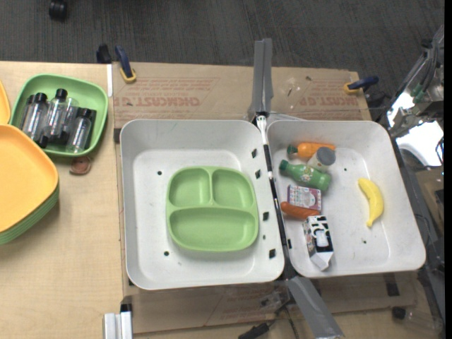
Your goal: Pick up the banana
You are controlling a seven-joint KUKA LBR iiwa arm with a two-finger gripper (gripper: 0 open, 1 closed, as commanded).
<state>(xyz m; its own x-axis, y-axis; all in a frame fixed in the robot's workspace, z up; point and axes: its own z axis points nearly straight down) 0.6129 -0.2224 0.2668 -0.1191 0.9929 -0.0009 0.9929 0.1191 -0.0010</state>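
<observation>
The yellow banana [372, 200] lies in the right white bin [395, 256], towards its right wall, its length running roughly front to back with a slight curve. It rests on the bin floor with bare room on all sides and nothing touching it.
Along the right bin's left side lie an orange bottle [311, 149], a green bottle [305, 174], a pink packet [304, 195], an orange stick [300, 210] and a small carton [319, 240]. The left bin [141, 260] holds a green divided plate [212, 210]. A green tray of bottles [60, 115] and orange plates [25, 182] sit far left.
</observation>
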